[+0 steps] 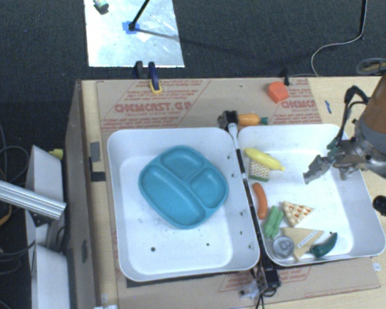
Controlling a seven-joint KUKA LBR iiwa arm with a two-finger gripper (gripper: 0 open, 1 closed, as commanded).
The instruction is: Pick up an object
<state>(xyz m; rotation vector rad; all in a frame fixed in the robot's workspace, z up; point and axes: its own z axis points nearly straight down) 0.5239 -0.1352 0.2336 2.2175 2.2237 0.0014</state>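
Over bare white floor of the right bin, on its right side: gripper, well apart from every item; whether apart or together, cannot tell. Along that bin's left wall: yellow banana, then red-orange sausage, then green pea pod. Just beside the pod: pizza slice, tan with red dots. Near the front rim: round silver can, pale cheese wedge, dark green pepper. Within the left bin: blue divided plate.
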